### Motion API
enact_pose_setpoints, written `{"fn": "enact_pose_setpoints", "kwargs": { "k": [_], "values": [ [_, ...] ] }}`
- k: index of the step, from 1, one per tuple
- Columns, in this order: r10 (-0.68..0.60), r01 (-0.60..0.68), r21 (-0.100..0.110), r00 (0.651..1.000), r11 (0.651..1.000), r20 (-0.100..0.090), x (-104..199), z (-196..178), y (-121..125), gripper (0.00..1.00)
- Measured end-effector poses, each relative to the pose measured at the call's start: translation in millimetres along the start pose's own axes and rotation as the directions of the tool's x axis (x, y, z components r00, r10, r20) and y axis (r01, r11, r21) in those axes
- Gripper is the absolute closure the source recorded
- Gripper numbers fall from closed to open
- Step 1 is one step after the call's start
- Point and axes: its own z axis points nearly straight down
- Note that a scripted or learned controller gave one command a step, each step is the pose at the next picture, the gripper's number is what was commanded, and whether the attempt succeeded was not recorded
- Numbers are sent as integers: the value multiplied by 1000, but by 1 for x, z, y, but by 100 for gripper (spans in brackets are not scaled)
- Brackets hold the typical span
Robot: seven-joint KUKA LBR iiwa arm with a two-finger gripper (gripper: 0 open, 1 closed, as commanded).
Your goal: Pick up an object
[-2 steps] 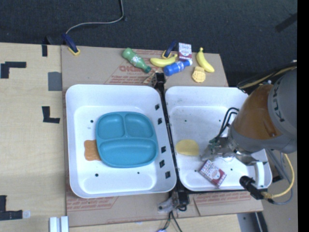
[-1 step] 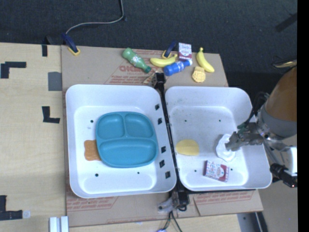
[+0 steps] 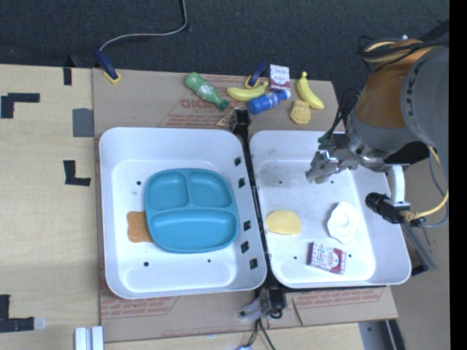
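Nothing is lifted yet: the end effector (image 3: 321, 168) hangs over the bare upper part of the right-hand shallow white bin (image 3: 292, 277), its fingers near together and gripping nothing. Candidate objects lie toward its 6 o'clock: a yellow rounded foam piece (image 3: 283, 222), a white crumpled lump (image 3: 342, 222) and a small red-and-white carton (image 3: 325, 257), so reach, grasp and lift all remain.

Bright even light, soft shadows, slightly blurry

Right bin (image 3: 292, 275) far half bare; yellow piece (image 3: 283, 222), white lump (image 3: 342, 222), red packet (image 3: 325, 257) crowd near half.
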Motion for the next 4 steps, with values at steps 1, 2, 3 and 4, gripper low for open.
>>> {"fn": "enact_pose_setpoints", "kwargs": {
  "k": [1, 2, 3, 4],
  "values": [
    [3, -3, -1, 1000, 1000, 3, -83, -54, 3, 100],
    [1, -1, -3, 1000, 1000, 1, -97, 101, 1, 100],
    [0, 0, -2, 1000, 1000, 1, -39, -14, 20, 100],
    [1, -1, 0, 1000, 1000, 1, -39, -13, 20, 0]
  ]
}}
